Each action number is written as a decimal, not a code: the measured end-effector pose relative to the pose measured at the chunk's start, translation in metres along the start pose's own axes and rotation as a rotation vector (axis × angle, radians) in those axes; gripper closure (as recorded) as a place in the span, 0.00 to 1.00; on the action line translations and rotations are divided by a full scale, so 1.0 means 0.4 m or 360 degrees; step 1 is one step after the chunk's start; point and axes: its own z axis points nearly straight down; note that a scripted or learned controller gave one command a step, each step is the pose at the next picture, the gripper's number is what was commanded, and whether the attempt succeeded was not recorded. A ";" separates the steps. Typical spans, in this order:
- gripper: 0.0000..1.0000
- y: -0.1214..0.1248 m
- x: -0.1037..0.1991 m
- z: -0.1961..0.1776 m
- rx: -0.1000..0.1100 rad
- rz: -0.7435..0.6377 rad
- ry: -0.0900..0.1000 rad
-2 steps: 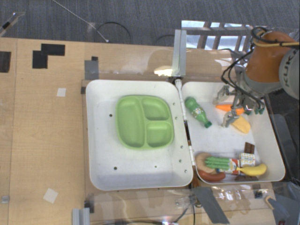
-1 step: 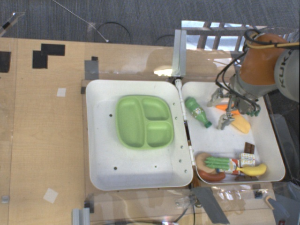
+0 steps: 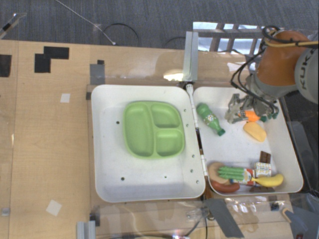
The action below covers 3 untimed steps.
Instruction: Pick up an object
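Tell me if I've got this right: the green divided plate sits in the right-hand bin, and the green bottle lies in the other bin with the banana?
Not quite. The camera view shows the green divided plate in the left bin. The green bottle and the banana do share the other bin, the right one.

The arm (image 3: 286, 59) is cut off by the right edge. Its gripper (image 3: 247, 111) partly covers a small orange object (image 3: 252, 116), whose shape cannot be told. Near the banana (image 3: 269, 180), the heaped toy foods overlap and blur together.
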 end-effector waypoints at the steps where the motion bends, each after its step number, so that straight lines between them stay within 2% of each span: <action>1: 1.00 0.047 -0.060 0.040 -0.0008 0.0001 0.0023; 2: 1.00 -0.066 -0.043 -0.076 -0.0009 -0.0711 0.0019; 3: 0.00 -0.061 -0.044 -0.073 -0.0013 -0.0714 0.0021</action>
